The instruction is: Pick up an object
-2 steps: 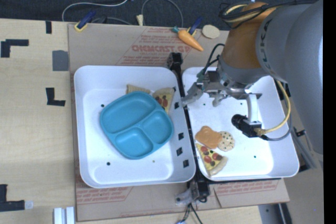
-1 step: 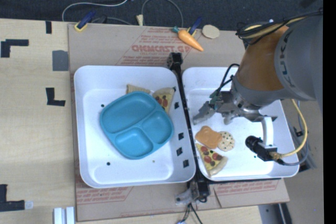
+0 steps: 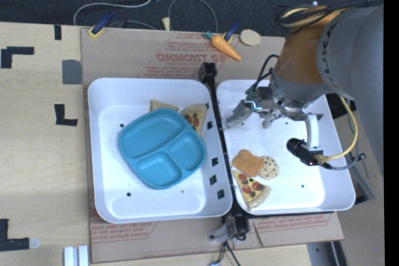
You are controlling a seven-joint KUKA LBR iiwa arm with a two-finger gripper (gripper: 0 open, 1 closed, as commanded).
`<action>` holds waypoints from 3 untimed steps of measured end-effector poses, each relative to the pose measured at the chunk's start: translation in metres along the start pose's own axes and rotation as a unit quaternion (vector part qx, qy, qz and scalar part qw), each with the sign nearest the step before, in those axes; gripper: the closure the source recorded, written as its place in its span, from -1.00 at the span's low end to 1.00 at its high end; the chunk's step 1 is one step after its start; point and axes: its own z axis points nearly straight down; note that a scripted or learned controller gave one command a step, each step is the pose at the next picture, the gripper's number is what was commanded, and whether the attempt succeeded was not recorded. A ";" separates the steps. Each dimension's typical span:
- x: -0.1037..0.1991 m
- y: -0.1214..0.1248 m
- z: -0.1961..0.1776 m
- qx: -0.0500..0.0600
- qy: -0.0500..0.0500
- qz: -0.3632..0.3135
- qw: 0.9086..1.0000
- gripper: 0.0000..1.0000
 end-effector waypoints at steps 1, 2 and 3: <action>-0.042 0.012 0.104 0.000 -0.001 0.002 1.000 -1.00; -0.015 0.083 -0.007 -0.005 0.000 -0.002 1.000 -1.00; -0.004 0.096 0.000 0.001 0.000 0.001 1.000 -1.00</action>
